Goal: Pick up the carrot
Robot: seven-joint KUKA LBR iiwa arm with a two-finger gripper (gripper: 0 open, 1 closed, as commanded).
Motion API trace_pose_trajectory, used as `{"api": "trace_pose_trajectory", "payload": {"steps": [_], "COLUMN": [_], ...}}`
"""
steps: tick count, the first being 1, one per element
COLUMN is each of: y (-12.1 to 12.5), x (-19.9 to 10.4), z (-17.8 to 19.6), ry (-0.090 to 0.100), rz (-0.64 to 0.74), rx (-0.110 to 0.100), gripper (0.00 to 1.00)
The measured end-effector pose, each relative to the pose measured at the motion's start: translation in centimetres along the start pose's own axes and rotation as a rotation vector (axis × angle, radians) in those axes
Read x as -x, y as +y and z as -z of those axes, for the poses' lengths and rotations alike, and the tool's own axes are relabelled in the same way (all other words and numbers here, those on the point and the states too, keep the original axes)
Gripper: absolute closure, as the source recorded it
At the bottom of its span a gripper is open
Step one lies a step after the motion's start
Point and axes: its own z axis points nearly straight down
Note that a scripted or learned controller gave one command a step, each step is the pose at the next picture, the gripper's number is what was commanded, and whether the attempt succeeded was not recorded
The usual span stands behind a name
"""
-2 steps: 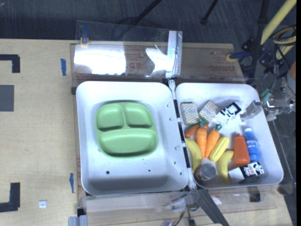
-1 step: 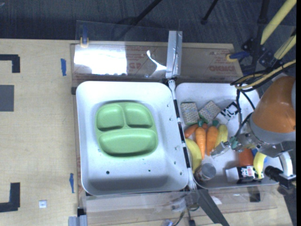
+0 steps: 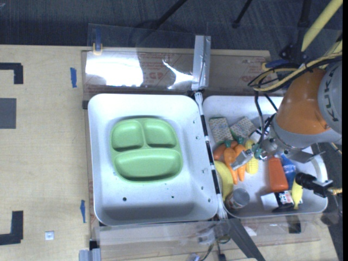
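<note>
The carrot [image 3: 232, 155], orange with a green top, lies among clutter at the left side of the right bin [image 3: 318, 206]. My gripper [image 3: 246, 157] reaches in from the right and hangs low right at the carrot's right end, partly covering it. I cannot make out whether it touches the carrot. The grey arm with its orange band [image 3: 303, 110] rises behind it and hides the bin's upper right part.
Around the carrot lie a yellow banana [image 3: 223, 177], a corn cob [image 3: 252, 167], an orange bottle [image 3: 277, 175], a metal can [image 3: 238, 197] and two patterned packets [image 3: 219, 127]. The left bin [image 3: 103, 162] holds a green divided plate [image 3: 145, 148].
</note>
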Motion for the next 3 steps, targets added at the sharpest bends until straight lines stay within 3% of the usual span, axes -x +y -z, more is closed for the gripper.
{"api": "trace_pose_trajectory", "payload": {"steps": [1,2,3], "y": [-2.8,-2.8,-1.7], "x": [-1.0,-0.9,0.5], "z": [-2.8,-1.7,-2.6], "ry": [-0.002,-0.004,-0.003], "rz": [0.016,0.013,-0.257], "rx": [0.003,0.007,0.005], "gripper": [0.00,1.00,1.00]}}
